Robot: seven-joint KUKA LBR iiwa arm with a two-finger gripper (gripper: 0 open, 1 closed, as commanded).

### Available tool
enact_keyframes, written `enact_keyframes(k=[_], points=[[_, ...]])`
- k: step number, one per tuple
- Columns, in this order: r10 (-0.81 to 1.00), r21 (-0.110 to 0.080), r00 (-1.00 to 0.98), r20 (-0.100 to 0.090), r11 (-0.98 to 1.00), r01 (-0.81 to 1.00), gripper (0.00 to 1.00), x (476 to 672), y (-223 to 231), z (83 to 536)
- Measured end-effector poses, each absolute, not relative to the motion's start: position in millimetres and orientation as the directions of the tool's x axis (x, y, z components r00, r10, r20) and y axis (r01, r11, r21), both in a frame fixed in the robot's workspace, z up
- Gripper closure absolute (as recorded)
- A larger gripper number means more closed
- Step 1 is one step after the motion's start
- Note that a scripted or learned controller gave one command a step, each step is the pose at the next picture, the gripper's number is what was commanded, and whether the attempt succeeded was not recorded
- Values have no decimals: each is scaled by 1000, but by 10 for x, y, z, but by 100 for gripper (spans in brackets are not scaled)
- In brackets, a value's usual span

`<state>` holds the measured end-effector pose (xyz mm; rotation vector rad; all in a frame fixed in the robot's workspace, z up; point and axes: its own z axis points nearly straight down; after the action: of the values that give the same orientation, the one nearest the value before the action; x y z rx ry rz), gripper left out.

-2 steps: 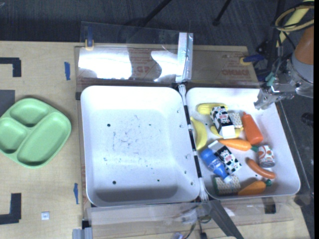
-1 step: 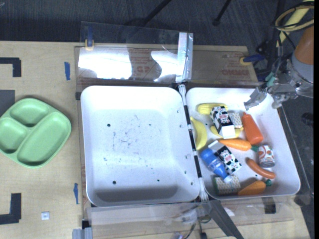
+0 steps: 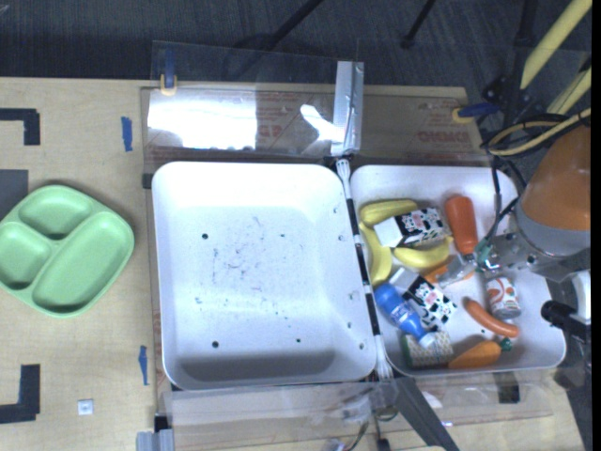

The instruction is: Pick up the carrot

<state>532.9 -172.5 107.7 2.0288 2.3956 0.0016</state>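
Carrot (image 3: 476, 353) at right bin's (image 3: 540, 369) front edge, fingers (image 3: 484, 255) above, grip state unclear

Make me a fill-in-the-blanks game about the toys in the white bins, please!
1. The carrot lies in the ____ bin.
2. The green plate sits on the bench to the ____ of both bins.
3. The bananas are the colour ____.
4. The bottle beside the bin's left wall is the colour ____.

Missing words: right; left; yellow; blue
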Motion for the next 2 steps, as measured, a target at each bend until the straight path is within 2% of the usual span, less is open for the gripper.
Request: enact_keyframes(k=[1, 2], points=[[948, 3, -319, -2, 319, 948, 0, 5959, -1649, 864], [958, 1, -286, -3, 286, 958, 0, 6162, -1318, 863]])
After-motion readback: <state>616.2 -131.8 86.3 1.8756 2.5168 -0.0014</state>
